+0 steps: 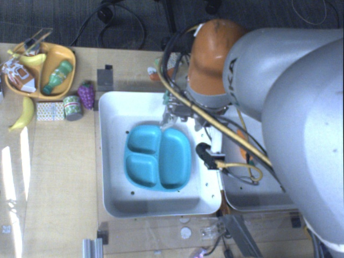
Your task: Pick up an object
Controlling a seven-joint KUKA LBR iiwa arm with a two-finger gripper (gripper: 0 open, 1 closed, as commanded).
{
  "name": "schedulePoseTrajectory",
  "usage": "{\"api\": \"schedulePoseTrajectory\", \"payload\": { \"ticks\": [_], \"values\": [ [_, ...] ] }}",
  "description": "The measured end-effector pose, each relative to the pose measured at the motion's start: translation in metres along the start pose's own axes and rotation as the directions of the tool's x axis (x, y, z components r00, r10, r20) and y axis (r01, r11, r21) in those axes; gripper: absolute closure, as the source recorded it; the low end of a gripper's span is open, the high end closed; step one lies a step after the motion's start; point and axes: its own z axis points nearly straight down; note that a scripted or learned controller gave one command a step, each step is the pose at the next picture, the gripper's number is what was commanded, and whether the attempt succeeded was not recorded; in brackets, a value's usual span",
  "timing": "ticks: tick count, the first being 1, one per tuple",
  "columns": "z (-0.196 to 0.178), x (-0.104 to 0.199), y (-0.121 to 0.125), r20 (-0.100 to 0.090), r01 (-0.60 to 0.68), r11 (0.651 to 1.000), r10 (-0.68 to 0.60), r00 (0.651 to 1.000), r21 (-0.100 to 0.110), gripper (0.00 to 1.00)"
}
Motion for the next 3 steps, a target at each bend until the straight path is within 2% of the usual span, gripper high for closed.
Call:
{"api": "schedulePoseTrajectory", "payload": {
  "ticks": [1,2,3],
  "values": [
    [0.1064,-0.0176,-0.0498,-0.001,0.047,0.999,-0.047,0.999,0.002,0.0],
    [0.1017,-0.0219,-0.0508,0.006,0.043,0.999,-0.043,0.999,0.01,1.0],
    [0.0978,-0.0195,-0.0492,0.003,0.046,0.999,-0.046,0.999,0.003,0.0]
  ]
}}
